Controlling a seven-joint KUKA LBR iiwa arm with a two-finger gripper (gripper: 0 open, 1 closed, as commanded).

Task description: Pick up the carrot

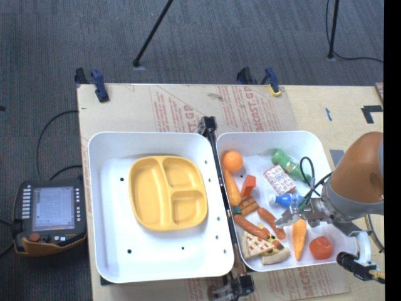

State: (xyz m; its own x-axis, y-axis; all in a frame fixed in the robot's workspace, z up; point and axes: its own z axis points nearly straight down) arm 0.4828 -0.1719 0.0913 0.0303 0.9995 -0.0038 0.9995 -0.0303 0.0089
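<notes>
The carrot [299,239] is orange and tapered, and lies point-down near the front of the right bin [263,135], between a pizza slice [264,248] and a red tomato [321,248]. My gripper [302,216] hangs just above the carrot's thick upper end, with the grey arm and its orange band [364,167] coming in from the right. The jaws look open, one on each side of the carrot's top, with nothing held between them.
The right bin also holds an orange ball [232,161], a long orange vegetable [232,190], a red block [249,184], a green bottle [287,162], a white carton [278,179], a blue toy [285,200] and sausages [270,221]. A yellow divided plate [168,190] lies in the left bin [100,168].
</notes>
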